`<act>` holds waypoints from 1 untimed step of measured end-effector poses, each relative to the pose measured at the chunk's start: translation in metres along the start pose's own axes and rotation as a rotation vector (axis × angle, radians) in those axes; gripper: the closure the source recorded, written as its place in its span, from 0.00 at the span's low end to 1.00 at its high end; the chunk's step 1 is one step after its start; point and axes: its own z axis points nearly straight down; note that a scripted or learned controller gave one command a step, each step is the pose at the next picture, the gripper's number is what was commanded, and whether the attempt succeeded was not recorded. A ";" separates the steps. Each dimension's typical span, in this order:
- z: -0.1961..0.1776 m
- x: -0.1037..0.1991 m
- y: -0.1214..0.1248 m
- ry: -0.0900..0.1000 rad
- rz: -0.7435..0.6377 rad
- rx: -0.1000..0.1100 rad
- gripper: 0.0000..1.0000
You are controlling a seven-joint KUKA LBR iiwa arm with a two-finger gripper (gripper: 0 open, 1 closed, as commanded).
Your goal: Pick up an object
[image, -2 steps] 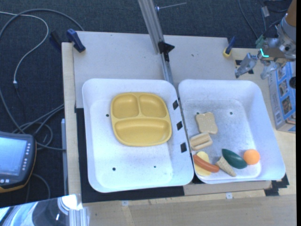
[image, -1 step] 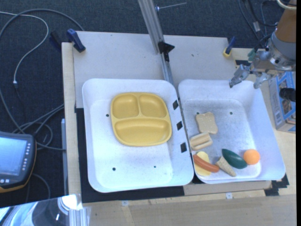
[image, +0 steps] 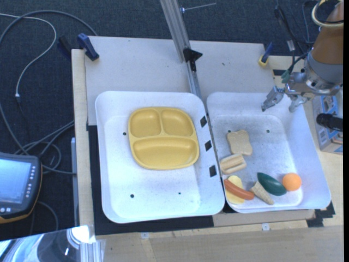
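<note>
Hot dog (image: 239, 189) long axis slanting lower right, end effector (image: 282, 100) spread wide, holding nothing

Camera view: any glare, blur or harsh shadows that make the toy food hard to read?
Camera view: light is even and soft, with faint shadows; the white bins look bright but keep their speckle; the yellow tray and the orange ball read clearly; the gripper near the right edge is slightly soft.

The scene is viewed from one fixed camera set high above the counter (image: 136, 59), angled down at a slant. Both white bins (image: 109, 146) are taken in whole at moderate distance, with dark floor at the left of the frame.
</note>
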 end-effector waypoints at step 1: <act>0.049 0.010 -0.002 0.001 -0.002 0.000 0.00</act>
